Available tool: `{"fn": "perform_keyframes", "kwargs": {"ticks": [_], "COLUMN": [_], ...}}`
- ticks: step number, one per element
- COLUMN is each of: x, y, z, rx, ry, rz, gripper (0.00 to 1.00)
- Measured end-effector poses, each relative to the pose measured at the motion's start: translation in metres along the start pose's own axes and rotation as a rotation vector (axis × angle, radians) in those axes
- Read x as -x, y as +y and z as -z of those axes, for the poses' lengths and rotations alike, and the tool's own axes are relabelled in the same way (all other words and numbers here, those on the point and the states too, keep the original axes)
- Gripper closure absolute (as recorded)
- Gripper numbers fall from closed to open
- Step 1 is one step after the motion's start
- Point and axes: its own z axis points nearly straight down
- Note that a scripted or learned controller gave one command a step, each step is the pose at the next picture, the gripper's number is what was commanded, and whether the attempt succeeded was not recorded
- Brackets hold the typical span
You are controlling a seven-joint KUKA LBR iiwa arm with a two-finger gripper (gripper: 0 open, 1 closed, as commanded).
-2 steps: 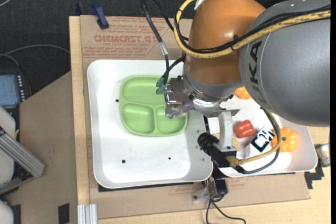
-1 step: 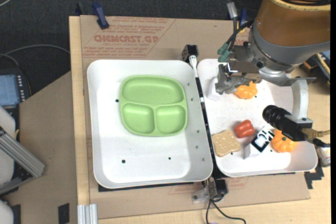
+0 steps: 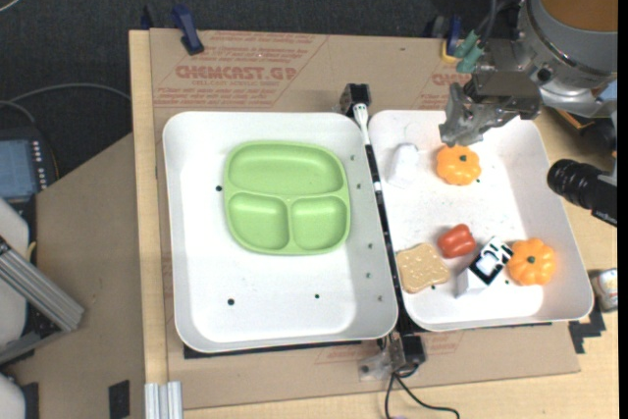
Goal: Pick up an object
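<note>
In the right white bin [image 3: 510, 314], the hand [image 3: 457, 138] hangs just above an orange pumpkin [image 3: 457, 165], finger state unclear.

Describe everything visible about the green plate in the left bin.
The green plate is a pale lime, plastic-looking tray with rounded corners and three compartments: one wide one along the far side, two smaller ones along the near side. It lies flat, right way up, roughly in the middle of the left bin, resting on the bin's floor. Nothing lies in it or touches it otherwise.

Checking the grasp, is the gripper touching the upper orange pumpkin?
Cannot tell. In the camera view the gripper overlaps the top of the pumpkin, hiding any contact or gap.
</note>
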Motion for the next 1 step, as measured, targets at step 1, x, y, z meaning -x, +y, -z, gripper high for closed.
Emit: {"fn": "perform_keyframes", "kwargs": {"ticks": [1], "x": [-0.0602], "y": [-0.0027], "z": [-0.0869], "rx": [-0.021], "ry": [-0.002], "rz": [0.007], "gripper": [1.00]}}
